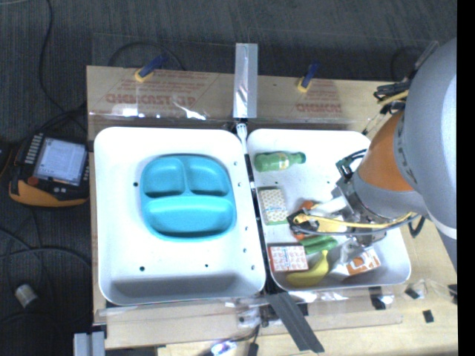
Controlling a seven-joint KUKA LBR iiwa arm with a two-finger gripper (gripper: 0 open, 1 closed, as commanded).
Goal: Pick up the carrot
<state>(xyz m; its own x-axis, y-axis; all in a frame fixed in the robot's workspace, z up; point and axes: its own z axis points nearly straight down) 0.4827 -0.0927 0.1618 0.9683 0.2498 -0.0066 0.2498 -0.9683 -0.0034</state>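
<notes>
Arm w/ hand (338, 225) reached into right bin (326, 141) over carrot (306, 232) beside green bottle (278, 160); hand's state couldn't be told; blue tray (187, 197) in left bin (119, 199).

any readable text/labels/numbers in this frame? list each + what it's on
No text can be read with confidence.
Red lettering on the brown cardboard sheet behind the bins: blurred under clear plastic, illegible.
Small printed card in the right white bin: pattern too small to read.
Red-and-white printed packet: too small.
Green plastic bottle label: blurred.
Handheld device screen on the floor: glare, unreadable.
</notes>
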